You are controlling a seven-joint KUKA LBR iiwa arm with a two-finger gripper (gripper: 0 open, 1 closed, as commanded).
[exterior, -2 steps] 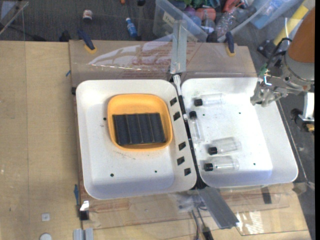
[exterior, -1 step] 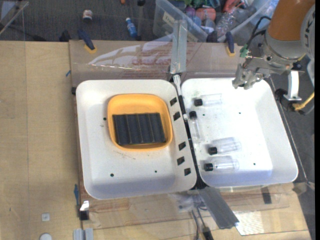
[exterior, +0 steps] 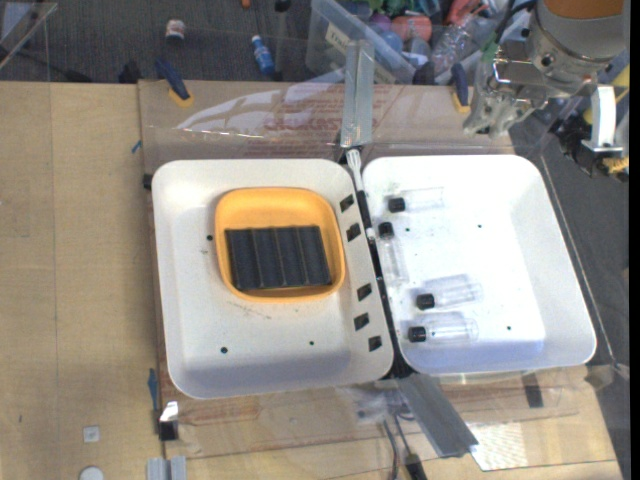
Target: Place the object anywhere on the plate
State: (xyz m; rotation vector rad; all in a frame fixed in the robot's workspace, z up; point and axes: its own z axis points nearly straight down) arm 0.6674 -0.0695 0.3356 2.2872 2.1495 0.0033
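Note:
An orange plate [exterior: 232,211] sits in the left white bin [exterior: 190,348]. A black ridged rectangular object [exterior: 278,258] lies flat on the plate and covers most of its floor. Several clear vials with black caps lie in the right bin [exterior: 560,298]: one near the back [exterior: 418,201], one along the left wall [exterior: 391,253] and two near the front [exterior: 452,292] [exterior: 446,328]. My gripper [exterior: 492,103] hangs above the back edge of the right bin, at the top right, away from the vials and the plate.
A metal divider [exterior: 355,98] runs back from between the bins. A clear tub of coloured toys [exterior: 400,13] stands behind the bench. Black clips [exterior: 362,290] line the seam between the bins. The bare wooden bench [exterior: 70,268] lies to the left.

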